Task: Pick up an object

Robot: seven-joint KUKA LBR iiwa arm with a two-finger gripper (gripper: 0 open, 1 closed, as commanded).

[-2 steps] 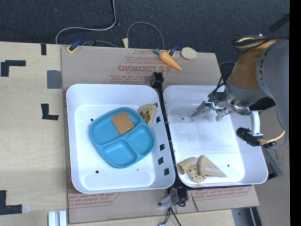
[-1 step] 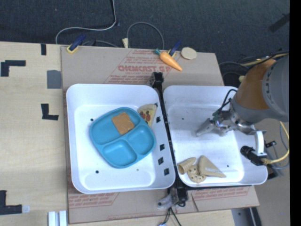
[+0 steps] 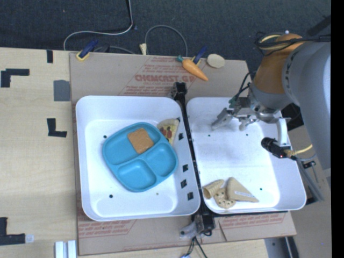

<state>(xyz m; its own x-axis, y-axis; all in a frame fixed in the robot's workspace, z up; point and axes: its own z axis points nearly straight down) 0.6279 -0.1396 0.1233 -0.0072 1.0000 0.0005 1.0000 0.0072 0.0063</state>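
My arm [image 3: 293, 74] comes in from the right and its bulk covers the far right corner of the right bin [image 3: 244, 149], so I cannot see that part of the rim or floor; the arm itself is cut off by the picture's right side. My gripper [image 3: 232, 119] hangs over the far part of the right bin, fingers spread apart with nothing between them; whether the tips touch the white floor I cannot tell. The things I could pick up lie near that bin's front edge, well apart from the gripper: a pale tan cone [image 3: 240, 190] lying on its side, a small tan rolled piece [image 3: 213, 187] just beside it to the left, and a pale round piece with dark dots [image 3: 224, 200] at their front, the three bunched so closely that I cannot tell where one ends and the next begins. In the left bin [image 3: 91, 160] a blue divided plate [image 3: 141, 163] sits tilted in the middle, with a square brown toast-like slice [image 3: 140, 140] in its far compartment. A yellowish wedge with dark specks [image 3: 169, 128] rests by the plate's far right edge, partly against the bin's right wall; its exact shape is hard to read. Beyond the bins, on the cardboard sheet [image 3: 156, 77], lie an orange carrot [image 3: 194, 69] and a small beige lump [image 3: 215, 61]. Thin cables [image 3: 129, 15] trail across the dark floor behind.
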